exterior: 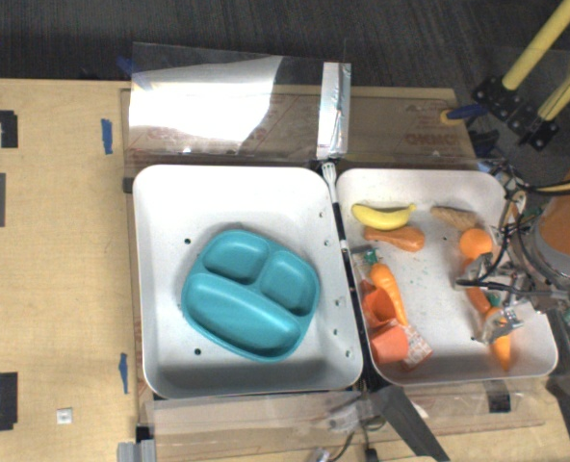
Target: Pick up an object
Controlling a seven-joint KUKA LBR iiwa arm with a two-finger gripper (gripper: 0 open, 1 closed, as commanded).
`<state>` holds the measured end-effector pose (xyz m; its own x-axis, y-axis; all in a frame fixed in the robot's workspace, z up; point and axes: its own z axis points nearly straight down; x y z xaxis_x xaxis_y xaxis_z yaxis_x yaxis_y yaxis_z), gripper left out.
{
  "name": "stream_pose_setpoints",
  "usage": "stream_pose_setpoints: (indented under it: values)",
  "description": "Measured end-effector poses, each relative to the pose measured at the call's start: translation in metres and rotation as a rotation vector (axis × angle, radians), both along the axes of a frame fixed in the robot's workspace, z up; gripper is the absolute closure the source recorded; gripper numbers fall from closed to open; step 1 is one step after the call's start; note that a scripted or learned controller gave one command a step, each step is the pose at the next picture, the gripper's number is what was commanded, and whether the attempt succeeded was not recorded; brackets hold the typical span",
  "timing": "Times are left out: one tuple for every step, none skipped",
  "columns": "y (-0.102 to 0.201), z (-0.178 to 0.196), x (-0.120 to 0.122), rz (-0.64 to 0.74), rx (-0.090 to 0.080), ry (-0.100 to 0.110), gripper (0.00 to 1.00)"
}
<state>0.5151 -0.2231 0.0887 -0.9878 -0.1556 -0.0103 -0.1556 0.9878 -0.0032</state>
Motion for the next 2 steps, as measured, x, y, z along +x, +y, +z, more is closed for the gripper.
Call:
stream_pose_setpoints:
  values:
    - [0.0006,0.0135,0.0047,0.001,-0.003,-0.015,1.0]
    - [0.0008,0.0126,0.0042,0.001,-0.002,-0.013,0.0]
